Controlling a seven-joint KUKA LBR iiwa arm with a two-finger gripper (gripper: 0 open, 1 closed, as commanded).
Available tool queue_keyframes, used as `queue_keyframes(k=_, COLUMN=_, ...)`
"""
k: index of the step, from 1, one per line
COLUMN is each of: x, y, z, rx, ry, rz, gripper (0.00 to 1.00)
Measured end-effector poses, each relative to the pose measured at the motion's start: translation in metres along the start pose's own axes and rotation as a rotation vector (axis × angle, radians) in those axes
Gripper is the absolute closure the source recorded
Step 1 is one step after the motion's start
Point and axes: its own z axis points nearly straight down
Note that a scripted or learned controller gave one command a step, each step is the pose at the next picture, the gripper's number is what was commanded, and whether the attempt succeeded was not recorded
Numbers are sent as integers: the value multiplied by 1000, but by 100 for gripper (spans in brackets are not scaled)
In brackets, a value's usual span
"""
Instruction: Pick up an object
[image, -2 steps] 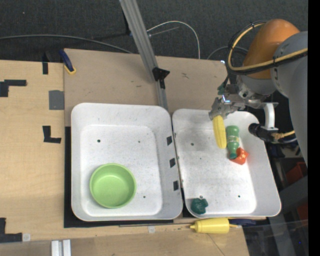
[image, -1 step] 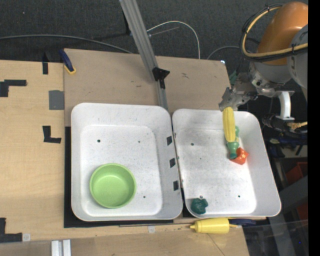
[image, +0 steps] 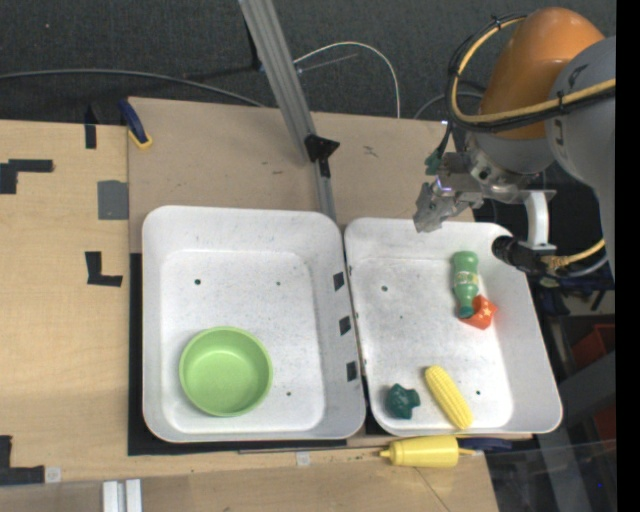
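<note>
Camera view: right bin (image: 520, 330).
Gripper (image: 434, 215): over bin's far edge, nothing held; opening unclear.
Corn (image: 448, 396): near edge, by green toy (image: 403, 400).
Handling: prob. light, stiff, slick; grab mid-length.

Even, bright light; soft shadows; slight blur.

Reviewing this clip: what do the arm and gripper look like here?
The grey arm has a rounded orange band above the wrist, with yellow and black cables looped around it. Its small grey metal gripper looks blocky, and a white bracket sits beside the wrist.
</note>
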Motion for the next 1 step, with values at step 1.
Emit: queue_keyframes(k=1, x=59, y=-4, z=-1, rx=1, ry=0, rz=-2, gripper=100)
